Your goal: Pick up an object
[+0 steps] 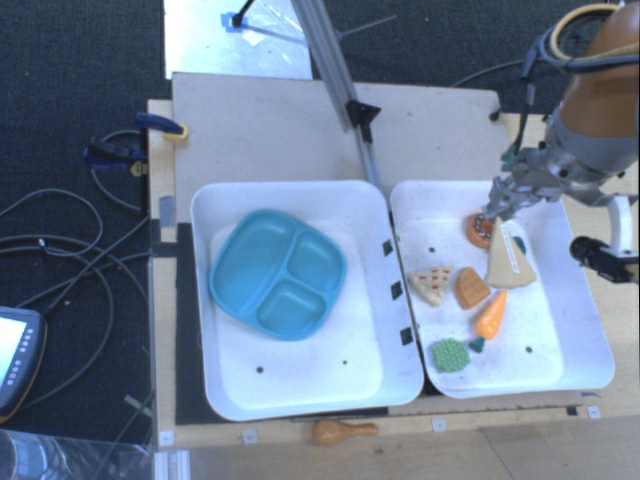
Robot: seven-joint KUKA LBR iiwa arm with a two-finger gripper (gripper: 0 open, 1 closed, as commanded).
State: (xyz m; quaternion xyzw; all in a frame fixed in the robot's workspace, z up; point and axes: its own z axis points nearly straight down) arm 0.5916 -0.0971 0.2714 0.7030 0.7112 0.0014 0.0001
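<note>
Gripper [497,211]: low in right bin [560,373], far edge, at the round orange-brown toy [478,231]; whether open or closed, you cannot tell. Step: reaching. Next, you need a confirmed grasp, then lift.

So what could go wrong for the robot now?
1. The gripper is low over the round brown toy, right beside the cheese wedge. It might bump the wedge or grab nothing.
2. The toys sit close together: waffle, bread and carrot. A push could scatter them.
3. The round toy lies near the bin's back wall, so it might slide against it.
</note>
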